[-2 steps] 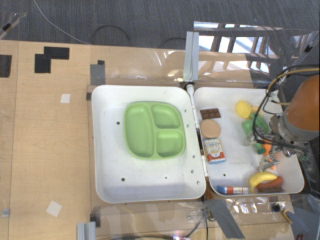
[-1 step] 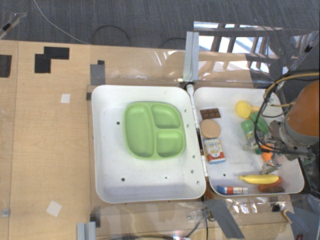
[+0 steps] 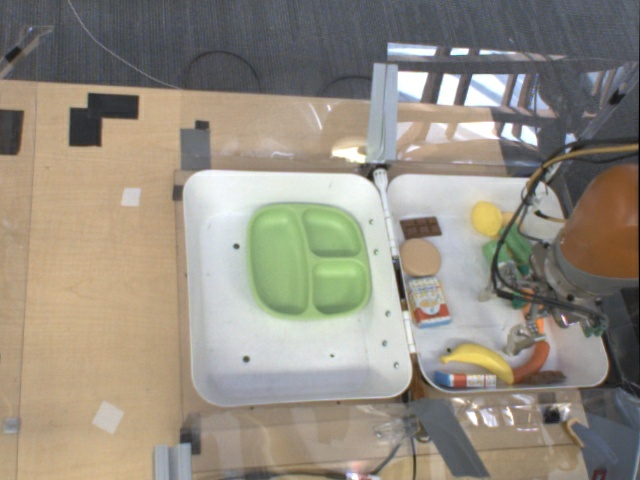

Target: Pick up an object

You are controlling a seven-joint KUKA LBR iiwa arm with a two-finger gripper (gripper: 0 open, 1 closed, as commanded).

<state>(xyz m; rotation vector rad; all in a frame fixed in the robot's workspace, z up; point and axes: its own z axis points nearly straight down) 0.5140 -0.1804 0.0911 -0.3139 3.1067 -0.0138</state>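
2 white bins sit side by side on the table. The left bin holds 1 green plate with 3 compartments. The right bin holds 1 chocolate bar, 1 round cookie, 1 small carton, 1 lemon, 1 banana, 1 marker just below the banana, and 1 orange-red piece near the front right corner. The arm hangs over that bin's right side, its gripper low beside the orange-red piece; whether it is parted or closed, I cannot tell.
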